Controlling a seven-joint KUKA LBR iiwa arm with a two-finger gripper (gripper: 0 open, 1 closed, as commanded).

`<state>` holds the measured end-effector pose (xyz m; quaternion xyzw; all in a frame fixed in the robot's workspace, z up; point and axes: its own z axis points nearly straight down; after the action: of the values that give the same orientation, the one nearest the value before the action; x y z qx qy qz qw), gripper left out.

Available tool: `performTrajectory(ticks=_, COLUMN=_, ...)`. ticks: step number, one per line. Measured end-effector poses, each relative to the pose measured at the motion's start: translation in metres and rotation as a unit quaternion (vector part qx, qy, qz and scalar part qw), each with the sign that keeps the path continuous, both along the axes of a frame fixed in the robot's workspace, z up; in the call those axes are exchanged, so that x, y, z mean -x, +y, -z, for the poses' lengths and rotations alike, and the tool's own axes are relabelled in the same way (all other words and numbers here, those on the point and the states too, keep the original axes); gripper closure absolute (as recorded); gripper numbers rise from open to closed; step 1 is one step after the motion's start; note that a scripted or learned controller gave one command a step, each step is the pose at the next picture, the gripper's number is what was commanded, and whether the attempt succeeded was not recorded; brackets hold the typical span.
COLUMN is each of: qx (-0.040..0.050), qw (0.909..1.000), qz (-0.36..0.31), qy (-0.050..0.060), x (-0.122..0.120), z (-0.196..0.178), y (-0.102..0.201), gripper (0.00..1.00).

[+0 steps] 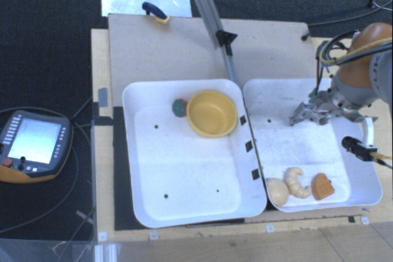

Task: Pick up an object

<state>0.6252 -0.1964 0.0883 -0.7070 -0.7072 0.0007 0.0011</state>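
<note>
While I watch from the remote console, the grey arm (362, 80) with its orange band reaches in from the right and holds its gripper (302, 115) low over the upper part of the right bin (295, 150), its fingers angled toward the bin's left side; I cannot tell from this slanted overhead view whether it is open or closed, and I see nothing between its tips. Three candidate objects lie in a row along the right bin's near edge, well apart from the gripper: a pale egg-shaped piece (277, 191), a cream curved pastry shape (298, 182) just beside it, and an orange-brown chunk (322, 186) to the right. Across the divide, the left bin (184, 193) holds a yellow bowl (212, 113) near its far right corner, with a small dark green ball (178, 108) touching the bowl's left rim. A teach pendant (32, 145) with a lit screen rests on the dark floor to the bench's left.
</note>
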Motion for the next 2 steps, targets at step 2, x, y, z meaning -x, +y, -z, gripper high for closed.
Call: performTrajectory(ticks=2, qx=0.0010, qw=1.0000, qz=0.000, qy=-0.004, x=0.000, z=-0.076, y=-0.004, gripper=1.00)
